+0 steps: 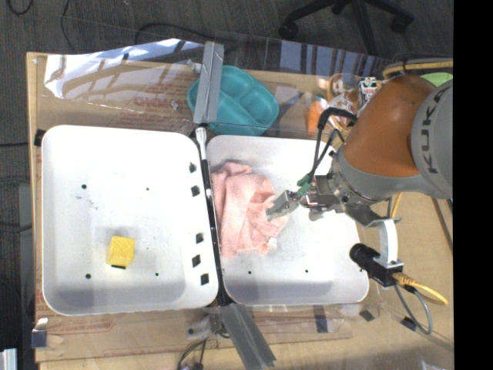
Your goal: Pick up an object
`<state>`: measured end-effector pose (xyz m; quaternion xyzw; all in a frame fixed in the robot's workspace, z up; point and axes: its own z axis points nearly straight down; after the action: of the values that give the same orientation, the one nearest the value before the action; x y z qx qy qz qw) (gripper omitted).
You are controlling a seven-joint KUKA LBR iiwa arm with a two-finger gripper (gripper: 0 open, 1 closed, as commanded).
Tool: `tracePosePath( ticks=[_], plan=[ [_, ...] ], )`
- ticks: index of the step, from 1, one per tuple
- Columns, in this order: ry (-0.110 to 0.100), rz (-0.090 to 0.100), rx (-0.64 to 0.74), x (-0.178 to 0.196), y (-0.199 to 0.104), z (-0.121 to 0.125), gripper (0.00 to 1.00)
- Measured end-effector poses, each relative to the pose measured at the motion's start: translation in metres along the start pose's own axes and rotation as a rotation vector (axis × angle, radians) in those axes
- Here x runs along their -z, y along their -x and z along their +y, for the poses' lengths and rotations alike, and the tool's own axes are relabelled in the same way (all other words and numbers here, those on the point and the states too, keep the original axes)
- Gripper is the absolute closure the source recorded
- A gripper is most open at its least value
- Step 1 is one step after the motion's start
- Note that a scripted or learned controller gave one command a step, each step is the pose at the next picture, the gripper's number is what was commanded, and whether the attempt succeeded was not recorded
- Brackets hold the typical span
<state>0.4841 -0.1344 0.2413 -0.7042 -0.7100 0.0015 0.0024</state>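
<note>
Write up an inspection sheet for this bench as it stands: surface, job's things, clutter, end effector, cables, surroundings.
Surface: wooden bench bearing left bin and right bin side by side.
Job's things: pink cloth, crumpled, in the right bin by the divider; yellow block in the left bin, near its front.
Clutter: teal tray behind the bins; small colourful items beside it, too small to identify.
End effector: at the cloth's right edge; finger state cannot be told.
Cables: black cable along the wrist; yellow-tipped lead at the right.
Surroundings: dark carpet, chair base at top.
</note>
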Motion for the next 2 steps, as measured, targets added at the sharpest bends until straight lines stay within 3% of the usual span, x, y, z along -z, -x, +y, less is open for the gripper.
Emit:
tracePosePath(
  ticks=[1, 2],
  plan=[
    [-0.001, 0.000, 0.056, -0.1384, 0.0022, 0.0328, 0.00],
    [-0.002, 0.000, 0.061, -0.1287, 0.0027, 0.0331, 1.00]
  ],
)
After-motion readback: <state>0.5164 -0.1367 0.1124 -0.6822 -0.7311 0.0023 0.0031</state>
